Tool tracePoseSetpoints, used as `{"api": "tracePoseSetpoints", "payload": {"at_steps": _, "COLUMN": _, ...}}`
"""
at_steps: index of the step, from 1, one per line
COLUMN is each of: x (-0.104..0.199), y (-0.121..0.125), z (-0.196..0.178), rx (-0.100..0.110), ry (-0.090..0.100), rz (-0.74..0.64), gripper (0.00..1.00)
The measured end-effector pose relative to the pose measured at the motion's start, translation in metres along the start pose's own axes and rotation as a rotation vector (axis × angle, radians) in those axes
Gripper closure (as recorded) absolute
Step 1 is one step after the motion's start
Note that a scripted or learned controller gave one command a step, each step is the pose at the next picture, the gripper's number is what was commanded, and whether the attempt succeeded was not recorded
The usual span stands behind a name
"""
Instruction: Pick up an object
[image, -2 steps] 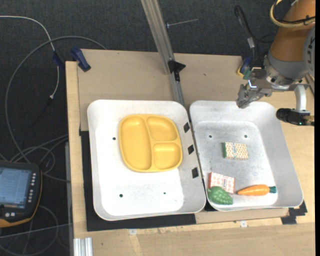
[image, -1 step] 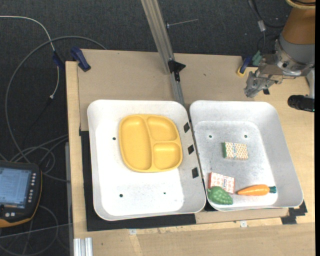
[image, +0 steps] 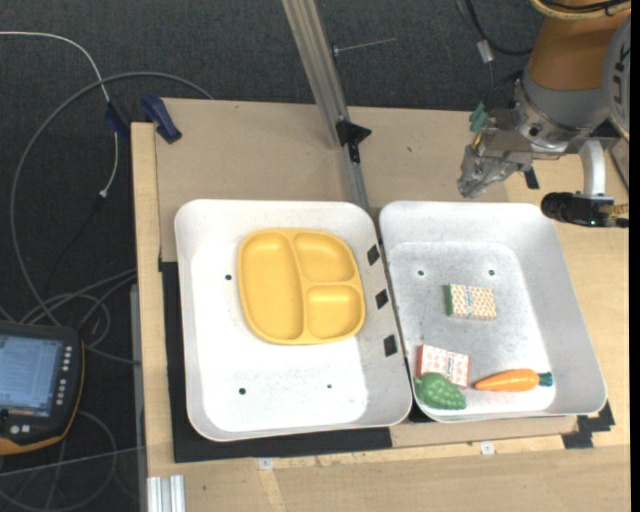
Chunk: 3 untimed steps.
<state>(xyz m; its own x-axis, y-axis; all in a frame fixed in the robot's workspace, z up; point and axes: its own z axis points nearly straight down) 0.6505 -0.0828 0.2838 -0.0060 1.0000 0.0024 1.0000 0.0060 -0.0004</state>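
Arm: grey, with an orange band, coming in from the 1 o'clock corner.
Wrist: bent down and toward 9 o'clock.
Gripper (image: 474, 184): hangs at about 1 o'clock, tips pointing down, nothing between them.

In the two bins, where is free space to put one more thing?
Left bin: bare floor below the yellow tray. Right bin: bare floor above the patterned block. Crowded: its near edge, with red box, green toy, carrot.
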Motion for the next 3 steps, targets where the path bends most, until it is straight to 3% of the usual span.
{"api": "tracePoseSetpoints", "payload": {"at_steps": 3, "x": 0.139, "y": -0.024, "z": 0.035, "rx": 0.004, "ry": 0.0, "rz": 0.001, "gripper": 1.0}}
